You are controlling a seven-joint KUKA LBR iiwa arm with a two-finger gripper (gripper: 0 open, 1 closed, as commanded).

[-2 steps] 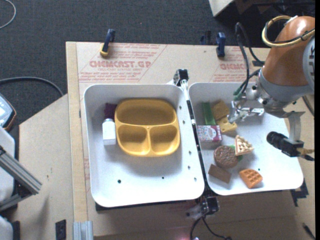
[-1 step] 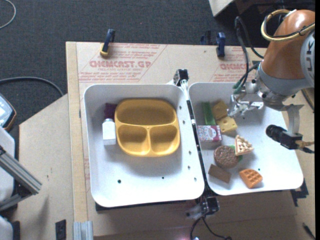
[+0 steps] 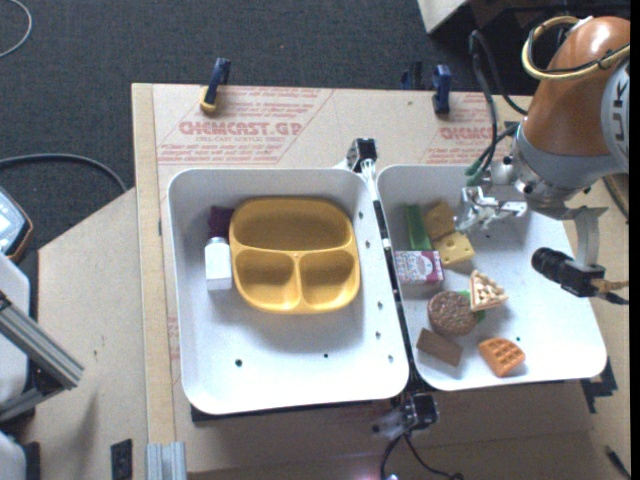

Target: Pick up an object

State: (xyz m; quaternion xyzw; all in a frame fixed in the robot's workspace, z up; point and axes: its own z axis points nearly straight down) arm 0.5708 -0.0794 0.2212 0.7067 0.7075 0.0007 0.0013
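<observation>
Arm reaches in from the right, orange band up top, wrist angled down-left, gripper low over the right bin, hovering just above the cheese wedge; can't tell its grip state. Below the cheese: milk carton, pizza slice, burger patty, waffle. Left bin holds a yellow divided tray. Bins sit on a wood board, dark carpet beyond

Two white bins, smooth matt plastic. Yellow divided tray: smooth plastic w/ slight sheen. Table: pale paper-covered board w/ red print. Arm's orange band glossy; gripper bare shiny metal. Floor: dark rough carpet.
</observation>
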